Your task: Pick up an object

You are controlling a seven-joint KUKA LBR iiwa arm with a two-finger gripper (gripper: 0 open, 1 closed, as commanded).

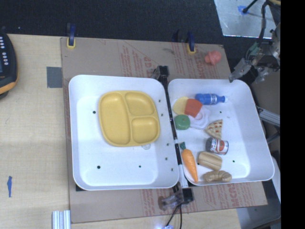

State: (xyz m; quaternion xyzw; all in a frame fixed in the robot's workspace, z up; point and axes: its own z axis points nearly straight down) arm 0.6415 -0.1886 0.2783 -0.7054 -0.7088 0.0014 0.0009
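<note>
My jaws [239, 72] sit at the far right, just outside the top-right corner of the right shallow white plastic bin [255, 128]; I can't tell how they stand. They hold nothing. Candidates all lie in that bin, below-left of me: blue plastic bottle [208, 98] nearest, red block [193, 107], green round toy [182, 122], small red-labelled can [218, 146], orange toy carrot [189, 164] along the near-left wall. Left shallow white bin [86, 151] carries a yellow three-compartment plastic plate [128, 117]. Pink lump [213, 57] rests on the tabletop beyond the bin.
</note>
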